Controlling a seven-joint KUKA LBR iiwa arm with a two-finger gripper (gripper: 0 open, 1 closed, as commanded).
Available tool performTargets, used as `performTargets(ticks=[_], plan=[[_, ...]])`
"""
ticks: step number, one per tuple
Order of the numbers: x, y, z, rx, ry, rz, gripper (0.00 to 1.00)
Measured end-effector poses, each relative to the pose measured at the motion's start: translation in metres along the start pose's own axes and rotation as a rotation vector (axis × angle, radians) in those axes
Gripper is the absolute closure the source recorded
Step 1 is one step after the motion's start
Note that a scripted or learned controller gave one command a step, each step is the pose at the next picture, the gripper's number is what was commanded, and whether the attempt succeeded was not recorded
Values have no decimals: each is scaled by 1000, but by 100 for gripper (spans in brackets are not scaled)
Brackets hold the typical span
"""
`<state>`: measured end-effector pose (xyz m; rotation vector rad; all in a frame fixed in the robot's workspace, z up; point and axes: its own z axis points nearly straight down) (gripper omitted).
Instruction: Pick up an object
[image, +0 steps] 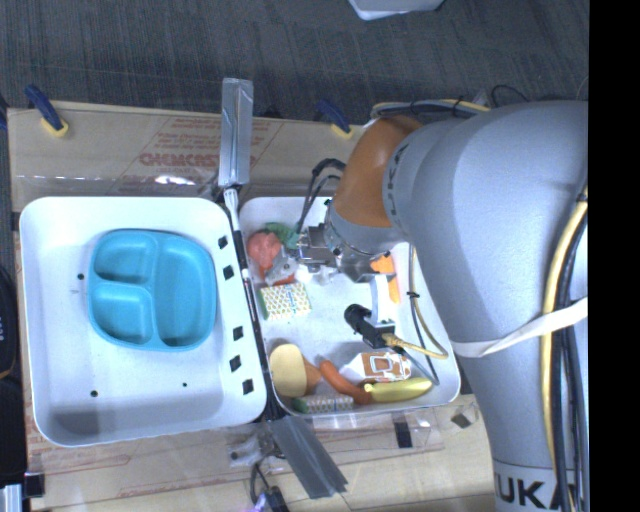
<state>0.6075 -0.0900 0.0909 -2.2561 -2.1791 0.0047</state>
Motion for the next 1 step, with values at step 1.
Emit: performTargets(ticks=[1], plan=[[-7,-41,0,0,-1,9,0]])
